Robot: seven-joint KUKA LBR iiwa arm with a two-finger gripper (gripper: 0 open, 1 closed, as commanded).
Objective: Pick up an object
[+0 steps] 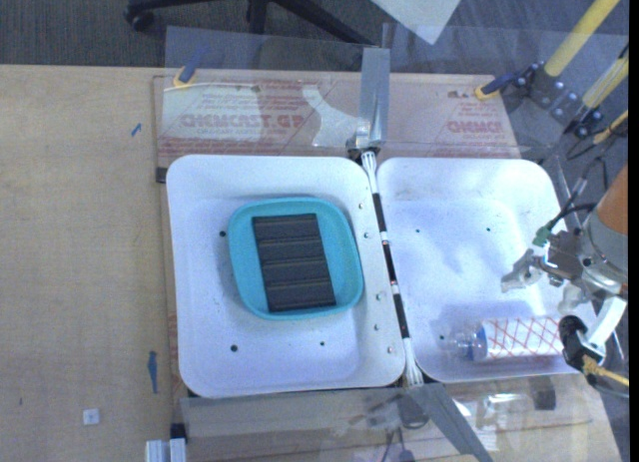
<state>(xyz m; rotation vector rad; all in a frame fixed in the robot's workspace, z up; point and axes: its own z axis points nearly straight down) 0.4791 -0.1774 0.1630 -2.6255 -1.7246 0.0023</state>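
Camera view looked down at a slant on a wooden bench [80, 250] bearing two shallow white bins side by side; the left bin [200, 350] held a teal tray [245, 280] lying flat near its middle, and on that tray rested a dark ribbed block [292, 262], its ridges running across, its long side pointing away from the camera; the right bin [449, 201] held a small clear bottle [504, 338] lying on its side near the front wall, its cap end toward the left, its body wrapped in a label with a red criss-cross pattern; the rest of that bin's floor showed only white with a few small dark dots. From the right edge the arm reached in over the right bin's far right side; the gripper [544, 272] hung above the bin's right part, beyond and to the right of the bottle, apart from it; nothing lay between its fingers that could be made out, and whether those fingers were spread or closed could not be told from this angle, for the metal parts blurred together. Behind the bins a sheet of clear plastic [260, 121] with red lettering lay on the bench, and a grey metal upright [373, 91] stood at the seam between the two bins.
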